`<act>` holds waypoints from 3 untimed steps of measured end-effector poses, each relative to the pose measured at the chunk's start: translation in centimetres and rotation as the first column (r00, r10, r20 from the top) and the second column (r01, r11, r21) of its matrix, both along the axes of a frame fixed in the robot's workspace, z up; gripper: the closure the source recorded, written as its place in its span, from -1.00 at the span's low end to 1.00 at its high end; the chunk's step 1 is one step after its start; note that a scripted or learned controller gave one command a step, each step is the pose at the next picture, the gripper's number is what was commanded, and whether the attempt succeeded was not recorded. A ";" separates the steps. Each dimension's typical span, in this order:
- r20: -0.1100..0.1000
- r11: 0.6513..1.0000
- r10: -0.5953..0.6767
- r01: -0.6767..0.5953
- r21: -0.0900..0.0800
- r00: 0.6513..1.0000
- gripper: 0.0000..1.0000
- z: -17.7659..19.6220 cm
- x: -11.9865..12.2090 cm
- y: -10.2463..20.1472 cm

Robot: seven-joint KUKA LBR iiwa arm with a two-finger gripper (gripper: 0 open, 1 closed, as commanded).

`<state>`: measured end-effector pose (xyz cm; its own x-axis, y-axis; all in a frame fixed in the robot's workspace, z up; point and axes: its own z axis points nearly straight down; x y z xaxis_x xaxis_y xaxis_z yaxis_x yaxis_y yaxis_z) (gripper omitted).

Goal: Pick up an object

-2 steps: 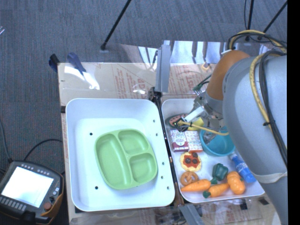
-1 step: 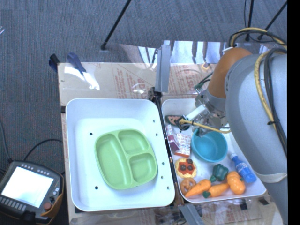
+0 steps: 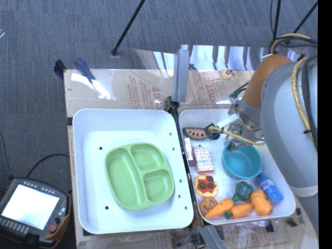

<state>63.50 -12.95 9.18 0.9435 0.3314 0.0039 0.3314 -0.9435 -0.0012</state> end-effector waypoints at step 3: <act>-0.006 0.996 -0.086 0.086 0.016 0.996 1.00 0.0 0.6 -6.9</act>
<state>64.08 -19.83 9.18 0.9686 0.2485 0.0040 0.2485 -0.9685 -0.0183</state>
